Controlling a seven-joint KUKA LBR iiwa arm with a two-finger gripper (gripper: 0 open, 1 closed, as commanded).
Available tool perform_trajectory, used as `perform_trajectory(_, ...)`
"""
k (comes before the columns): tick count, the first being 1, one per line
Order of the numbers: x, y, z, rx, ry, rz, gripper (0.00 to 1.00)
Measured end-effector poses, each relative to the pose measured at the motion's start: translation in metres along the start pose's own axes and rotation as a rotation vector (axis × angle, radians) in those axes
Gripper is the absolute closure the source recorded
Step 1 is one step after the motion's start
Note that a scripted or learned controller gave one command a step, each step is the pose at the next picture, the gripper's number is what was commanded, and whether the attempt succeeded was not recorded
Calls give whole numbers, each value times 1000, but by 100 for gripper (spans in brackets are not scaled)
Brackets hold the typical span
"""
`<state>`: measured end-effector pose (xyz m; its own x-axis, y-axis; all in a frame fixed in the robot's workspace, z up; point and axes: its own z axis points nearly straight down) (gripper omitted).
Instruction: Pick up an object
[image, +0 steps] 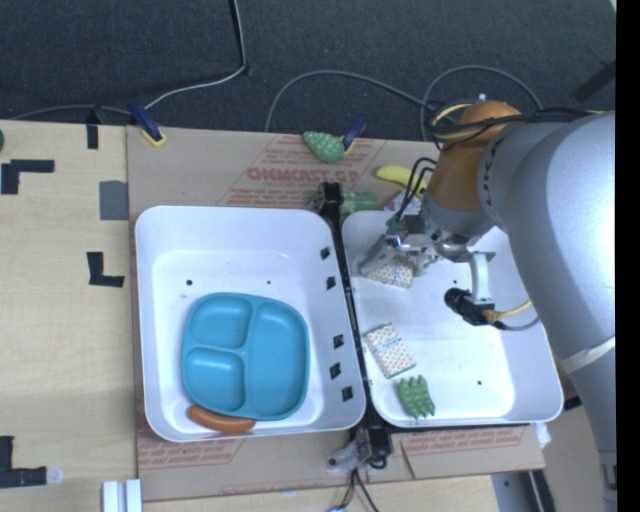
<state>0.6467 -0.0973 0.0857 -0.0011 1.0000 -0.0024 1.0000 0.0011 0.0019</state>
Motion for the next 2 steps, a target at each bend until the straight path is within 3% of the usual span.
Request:
perform_trajectory(1,3,22,1,1,2,0,0)
perform_trajectory(2,3,22,-9,2,1,-1,100)
